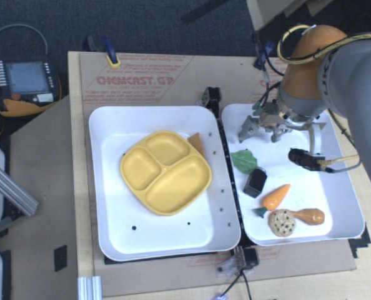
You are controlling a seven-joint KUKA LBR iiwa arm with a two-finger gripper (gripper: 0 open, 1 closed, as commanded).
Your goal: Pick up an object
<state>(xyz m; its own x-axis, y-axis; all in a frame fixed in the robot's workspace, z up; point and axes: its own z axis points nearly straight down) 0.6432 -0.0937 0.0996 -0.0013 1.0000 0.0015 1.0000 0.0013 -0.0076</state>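
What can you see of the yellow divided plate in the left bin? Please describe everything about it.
The yellow plate looks like matte plastic, with rounded corners and three compartments: two small ones at its far side and one large one nearer the camera. It lies flat, open side up, turned at an angle, in the middle of the left bin. A small brown object pokes out at its far right edge.
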